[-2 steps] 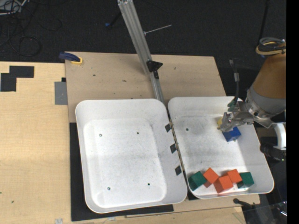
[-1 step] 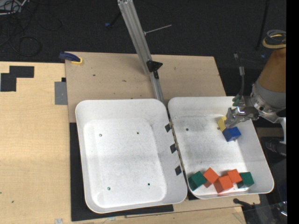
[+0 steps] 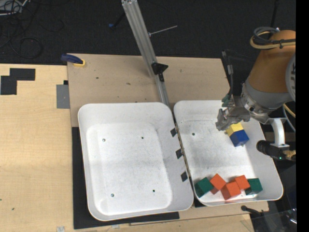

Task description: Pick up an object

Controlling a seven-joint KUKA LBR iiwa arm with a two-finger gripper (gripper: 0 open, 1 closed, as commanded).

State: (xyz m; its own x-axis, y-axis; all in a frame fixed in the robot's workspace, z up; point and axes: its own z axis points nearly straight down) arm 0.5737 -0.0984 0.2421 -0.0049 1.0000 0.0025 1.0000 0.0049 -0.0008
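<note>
My gripper (image 3: 224,121) hangs over the upper part of the right bin (image 3: 203,115), below the orange-banded wrist. A yellow block (image 3: 235,127) lies just to its right, touching a blue block (image 3: 239,138) beneath it. Whether the yellow block touches the gripper is unclear. Along the right bin's near edge sits a cluster of blocks: a green one (image 3: 203,185), an orange one (image 3: 218,181), another orange one (image 3: 231,190), a third orange one (image 3: 242,181) and a second green one (image 3: 254,185).
The left bin (image 3: 96,124) stands beside the right one, with black clips (image 3: 177,152) along the shared wall. A slanted aluminium rail (image 3: 143,37) rises behind the bins. Cables and a white fitting (image 3: 277,134) sit at the right bin's right side.
</note>
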